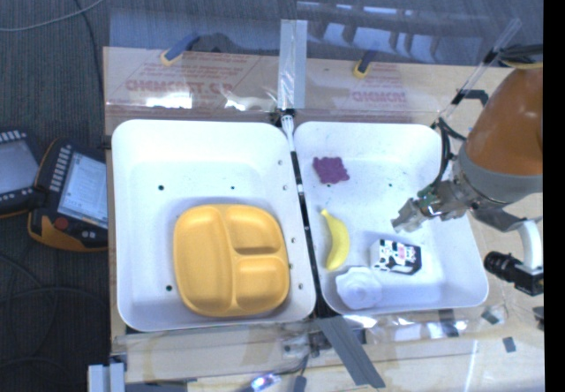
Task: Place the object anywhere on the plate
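Grey carpet runs under the table (124, 72), where two white bins sit side by side; the yellow plate (232, 258) in the left bin (141, 152) has nothing on it yet. Over in the right bin (388, 147) lie a banana (335, 240), a purple lump (331, 169), a white cup (357, 287) and a small printed packet (397, 255). Hovering just above that packet, the tool (413, 214) seems to carry nothing, so I'd say picking and placing are both left; whether it's open or closed I cannot tell.
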### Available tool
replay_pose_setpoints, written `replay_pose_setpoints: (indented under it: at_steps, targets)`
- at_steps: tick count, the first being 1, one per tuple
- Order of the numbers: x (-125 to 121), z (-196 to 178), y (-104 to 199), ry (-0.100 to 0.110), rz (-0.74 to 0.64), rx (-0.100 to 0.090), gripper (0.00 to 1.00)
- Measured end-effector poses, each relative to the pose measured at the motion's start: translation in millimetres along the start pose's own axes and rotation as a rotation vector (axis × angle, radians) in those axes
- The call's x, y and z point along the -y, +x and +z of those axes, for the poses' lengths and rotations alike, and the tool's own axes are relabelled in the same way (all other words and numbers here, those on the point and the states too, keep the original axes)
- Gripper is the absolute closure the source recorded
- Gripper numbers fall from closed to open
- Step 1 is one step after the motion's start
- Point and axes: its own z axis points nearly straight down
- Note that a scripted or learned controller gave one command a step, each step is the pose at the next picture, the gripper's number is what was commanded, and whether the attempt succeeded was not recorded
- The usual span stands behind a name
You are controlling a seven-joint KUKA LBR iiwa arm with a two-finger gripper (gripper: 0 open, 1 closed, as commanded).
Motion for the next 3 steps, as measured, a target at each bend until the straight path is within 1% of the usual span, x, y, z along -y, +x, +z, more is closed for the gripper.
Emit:
replay_pose_setpoints:
  at_steps: [1, 2, 3]
  targets:
    - [-6.6, 31.2, 81.8, 0.001, -0.083, -0.003, 1.00]
    - [-20.6, 14.0, 165.5, 0.001, -0.085, -0.002, 1.00]
    - [-20.5, -53.8, 164.1, -0.001, -0.140, 0.001, 1.00]
